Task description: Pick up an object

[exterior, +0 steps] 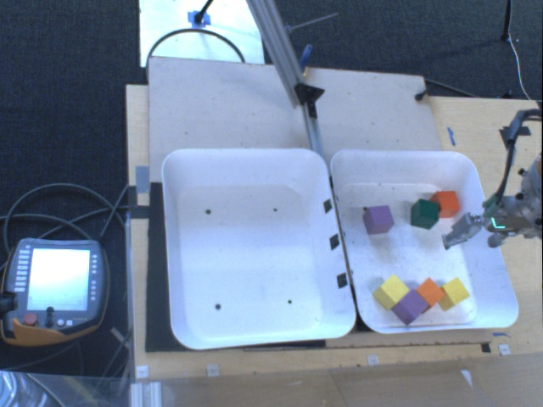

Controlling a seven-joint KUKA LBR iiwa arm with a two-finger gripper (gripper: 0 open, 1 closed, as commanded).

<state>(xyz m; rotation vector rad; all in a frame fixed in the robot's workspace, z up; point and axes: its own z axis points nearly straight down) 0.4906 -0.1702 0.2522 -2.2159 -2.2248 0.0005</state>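
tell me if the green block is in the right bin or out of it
In. The green block sits on the right bin's floor near the far wall, touching the orange block.

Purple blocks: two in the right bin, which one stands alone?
The upper purple block, near the bin's left wall, apart from everything. The other purple block sits packed in the front cluster, against a yellow block and an orange block.

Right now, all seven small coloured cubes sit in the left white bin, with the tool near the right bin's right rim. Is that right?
Not quite. The camera view shows the cubes, such as the purple cube and the green cube, in the right white bin, not the left white bin. The tool is indeed near the right bin's right rim.
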